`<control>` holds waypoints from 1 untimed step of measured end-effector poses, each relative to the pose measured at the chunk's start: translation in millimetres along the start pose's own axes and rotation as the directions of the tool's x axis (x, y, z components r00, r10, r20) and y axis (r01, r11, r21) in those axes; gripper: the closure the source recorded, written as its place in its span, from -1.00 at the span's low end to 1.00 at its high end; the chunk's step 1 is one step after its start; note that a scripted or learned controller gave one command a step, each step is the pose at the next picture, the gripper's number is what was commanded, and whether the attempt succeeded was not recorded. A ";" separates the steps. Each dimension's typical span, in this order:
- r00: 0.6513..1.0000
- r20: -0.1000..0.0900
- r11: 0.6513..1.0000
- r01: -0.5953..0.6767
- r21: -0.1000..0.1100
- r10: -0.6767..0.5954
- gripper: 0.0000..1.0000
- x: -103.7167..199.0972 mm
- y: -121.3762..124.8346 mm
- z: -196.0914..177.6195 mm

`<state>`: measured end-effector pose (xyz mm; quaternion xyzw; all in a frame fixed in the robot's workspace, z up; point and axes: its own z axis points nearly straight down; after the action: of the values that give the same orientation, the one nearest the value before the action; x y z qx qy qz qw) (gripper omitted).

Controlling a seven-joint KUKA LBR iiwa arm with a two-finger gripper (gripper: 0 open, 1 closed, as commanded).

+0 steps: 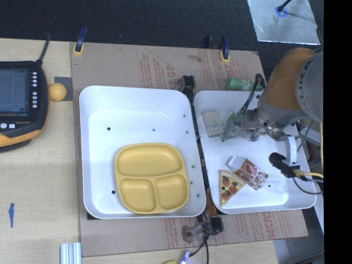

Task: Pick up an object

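The claw (237, 126) is hanging low in the right bin (275, 201), its grip impossible to tell, a patterned cloth square (212, 122) lying just left of it.

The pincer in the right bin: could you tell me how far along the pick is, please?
Nothing looks picked yet. The pizza slice, the patterned card and the green square all lie on the right bin floor. In hand: the pincer is low in that bin beside the green square, with nothing visibly in it. Left: closing on an object and lifting it.
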<state>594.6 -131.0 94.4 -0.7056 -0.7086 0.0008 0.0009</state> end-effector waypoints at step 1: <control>1.000 0.000 1.000 0.000 -0.002 0.000 -1.00 -19.4 54.2 -23.6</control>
<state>649.0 -150.2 118.0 -0.7056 -0.7086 -0.0001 0.0002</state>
